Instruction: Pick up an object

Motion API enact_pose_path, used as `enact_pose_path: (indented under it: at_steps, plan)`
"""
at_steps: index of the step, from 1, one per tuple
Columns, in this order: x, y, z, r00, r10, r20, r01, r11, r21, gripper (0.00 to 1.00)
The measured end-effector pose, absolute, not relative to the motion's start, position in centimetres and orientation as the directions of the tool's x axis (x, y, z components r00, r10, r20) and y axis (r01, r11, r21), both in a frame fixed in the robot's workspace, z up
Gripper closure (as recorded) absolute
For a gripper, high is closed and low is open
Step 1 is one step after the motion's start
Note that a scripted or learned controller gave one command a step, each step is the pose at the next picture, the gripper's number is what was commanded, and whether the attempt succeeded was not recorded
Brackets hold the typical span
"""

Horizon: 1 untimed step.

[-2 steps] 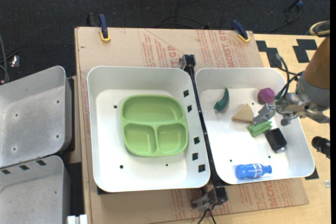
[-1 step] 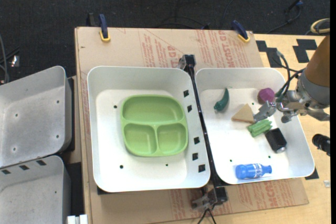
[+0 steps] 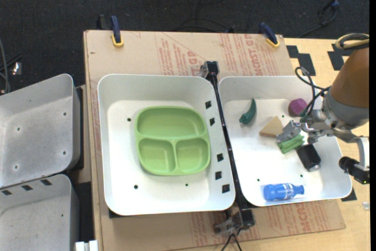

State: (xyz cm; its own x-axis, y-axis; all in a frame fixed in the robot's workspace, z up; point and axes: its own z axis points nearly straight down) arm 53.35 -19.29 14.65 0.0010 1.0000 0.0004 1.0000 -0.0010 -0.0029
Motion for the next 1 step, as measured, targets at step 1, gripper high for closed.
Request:
enact_pose_path:
  at_steps: [1]
  plan:
    - [53.31,-19.24,9.34,0.001,1.000,0.001,1.000,-0.001,-0.003,0.00]
